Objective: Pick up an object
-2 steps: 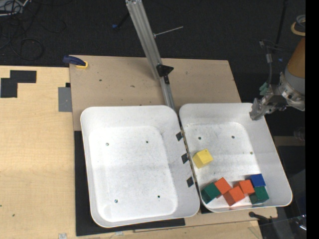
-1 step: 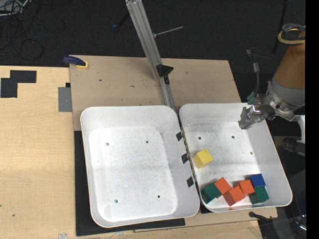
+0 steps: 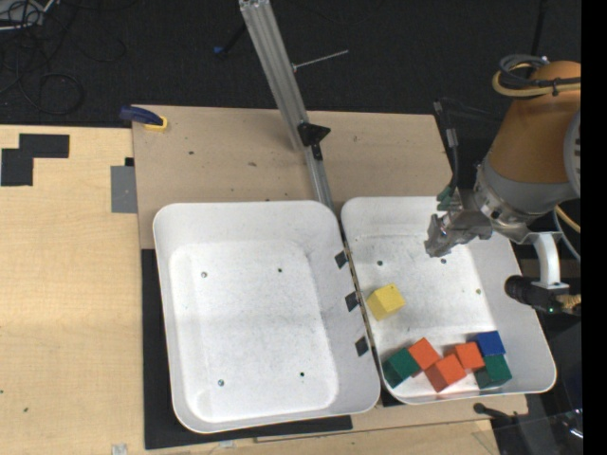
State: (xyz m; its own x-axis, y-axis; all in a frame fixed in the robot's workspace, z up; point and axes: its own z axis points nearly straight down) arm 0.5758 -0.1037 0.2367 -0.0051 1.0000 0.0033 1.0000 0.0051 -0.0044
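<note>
Fingers (image 3: 439, 245), state unclear, hang over the right bin (image 3: 474, 218), well above the yellow block (image 3: 386, 301)

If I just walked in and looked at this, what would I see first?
Probably the big grey-and-orange arm coming in from the right, with its pincer hanging over the back part of the right bin. Next, the bright blocks in that bin: a yellow block alone near the middle, and a huddle of orange, green and blue blocks at the front edge. The left bin beside it is a big white tray.
</note>
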